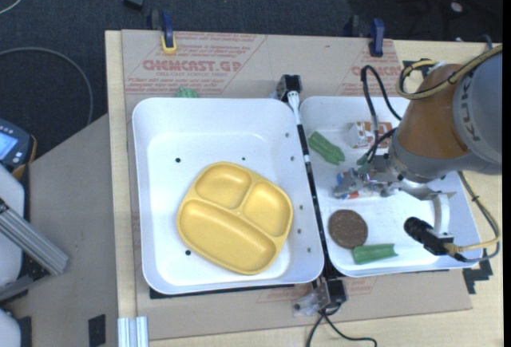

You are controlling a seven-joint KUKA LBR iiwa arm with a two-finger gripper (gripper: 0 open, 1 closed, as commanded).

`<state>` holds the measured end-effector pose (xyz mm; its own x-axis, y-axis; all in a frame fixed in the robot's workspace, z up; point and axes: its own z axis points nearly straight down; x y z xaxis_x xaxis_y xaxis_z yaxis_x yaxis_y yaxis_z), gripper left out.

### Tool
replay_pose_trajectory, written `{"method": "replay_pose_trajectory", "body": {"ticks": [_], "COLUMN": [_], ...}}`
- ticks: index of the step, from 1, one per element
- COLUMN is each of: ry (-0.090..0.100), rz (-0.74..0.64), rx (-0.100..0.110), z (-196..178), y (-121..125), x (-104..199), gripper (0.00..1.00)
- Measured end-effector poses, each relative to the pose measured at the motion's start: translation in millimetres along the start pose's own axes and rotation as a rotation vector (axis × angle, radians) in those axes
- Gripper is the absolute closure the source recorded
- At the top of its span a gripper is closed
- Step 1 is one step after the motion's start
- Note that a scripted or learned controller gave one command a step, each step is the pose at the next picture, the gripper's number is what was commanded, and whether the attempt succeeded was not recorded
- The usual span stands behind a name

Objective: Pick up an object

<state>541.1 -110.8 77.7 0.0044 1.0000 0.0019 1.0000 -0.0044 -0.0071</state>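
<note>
Just Below the Wrist: Brown Disc and Green Stick

Nearest the gripper in the right bin, the brown disc is found toward the near rim; beside it, the green stick lies roughly crosswise. Jaw state cannot be told.

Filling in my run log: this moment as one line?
arm over right bin | gripper low, nothing seen held | brown disc and green pieces loose | yellow tray in left bin

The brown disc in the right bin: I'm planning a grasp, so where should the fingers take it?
The brown disc lies flat, so probably come straight down and pinch across its rim. The green piece crowds its lower right; close along the free left-right sides.
</note>
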Motion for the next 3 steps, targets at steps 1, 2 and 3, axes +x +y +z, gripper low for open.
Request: {"method": "replay_pose_trajectory", "body": {"ticks": [1, 2, 3], "ry": [-0.003, 0.001, 0.005], "rz": [-0.003, -0.014, -0.018], "rx": [-0.010, -0.017, -0.027], "z": [-17.5, -112.6, -266.4], "y": [2.9, -5.4, -20.5], "x": [0.4, 81.5, 169.7], "gripper": [1.00, 1.00, 1.00]}}
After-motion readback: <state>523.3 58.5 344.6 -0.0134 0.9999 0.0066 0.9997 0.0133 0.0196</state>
